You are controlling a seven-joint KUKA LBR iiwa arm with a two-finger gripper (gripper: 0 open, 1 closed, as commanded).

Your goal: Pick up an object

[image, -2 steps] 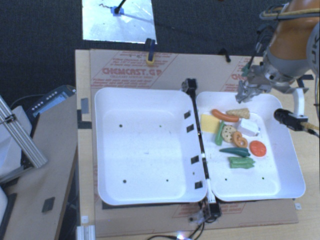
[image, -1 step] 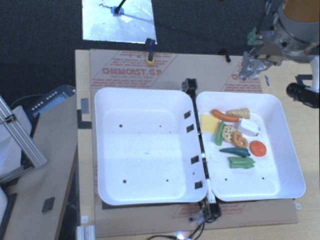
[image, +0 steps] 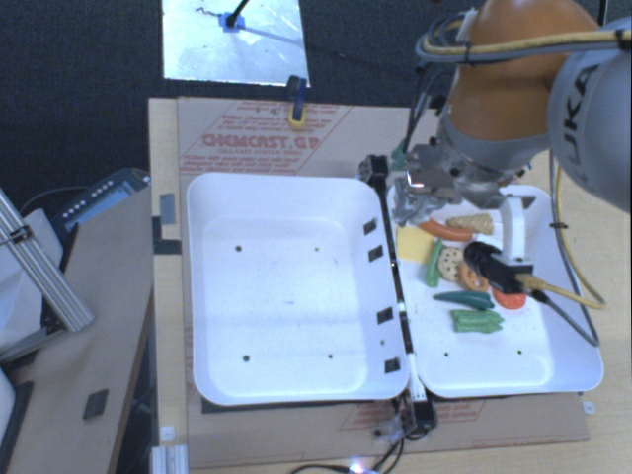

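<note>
My gripper (image: 408,203) hangs over the far left corner of the right bin (image: 553,363), under the grey and orange arm. Just to its right and below lie an orange sausage-shaped piece (image: 446,231), a tan bread-like piece (image: 472,224) and a yellow wedge (image: 415,248). Closer to the middle of the bin are a narrow green piece (image: 433,263), a round speckled cracker (image: 451,262), a red round piece (image: 510,301), a dark green pepper (image: 464,299) and a light green pod (image: 476,321). Nothing is visibly held.
The left bin (image: 286,294) adjoins the right bin along a divider with black clips (image: 387,284). Behind the bins, a cardboard sheet (image: 262,136) bears a yellow and blue clamp (image: 296,102). A grey device (image: 99,200) is at the far left.
</note>
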